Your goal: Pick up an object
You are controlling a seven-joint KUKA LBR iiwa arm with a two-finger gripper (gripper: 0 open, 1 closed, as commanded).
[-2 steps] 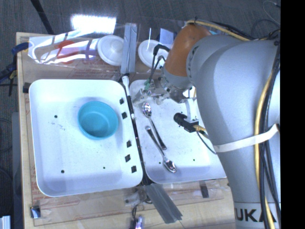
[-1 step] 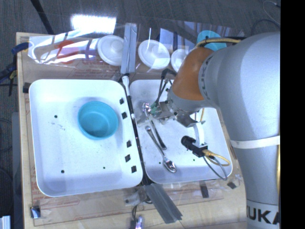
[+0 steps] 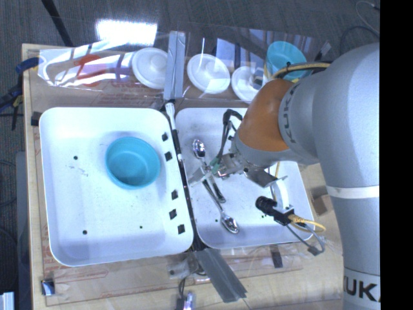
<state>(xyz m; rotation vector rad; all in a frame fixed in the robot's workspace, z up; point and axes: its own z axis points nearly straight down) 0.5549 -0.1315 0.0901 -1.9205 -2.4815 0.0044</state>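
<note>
Starting far to the left of the gripper [image 3: 216, 168]: the shallow left white plastic bin [image 3: 71, 192] holds a round blue plastic bowl [image 3: 133, 162], sitting upright and open side up, well apart from the gripper across the divide between the bins.

Over to the shallow right white plastic bin [image 3: 248, 234], and this is where the action is. Just up and left of the gripper lies a shiny silver metal spoon [image 3: 199, 148], its oval scoop bright with glare and its thin handle running down towards the gripper. Below the gripper is a second silver metal spoon [image 3: 228, 223], scoop at the near end and slim handle slanting up and left, its top end close beneath the gripper. The two handles look to meet or cross right at the gripper, though the clutter there is too fine to be sure.

The gripper is down low over the bin floor at that junction of handles. Whether it is clamped on either spoon or released, I cannot tell; the wrist hardware masks it.

Behind the gripper, past the bin's far rim, three round white plastic lids [image 3: 208, 73] sit in a row, with a pale blue plastic cup [image 3: 284, 57] at their right end.

Right of the gripper, the grey arm [image 3: 335, 108] looms large, its orange band [image 3: 264, 121] just above the wrist, and a black fitting with a yellow cable [image 3: 274, 210] hangs down and to the right.
</note>
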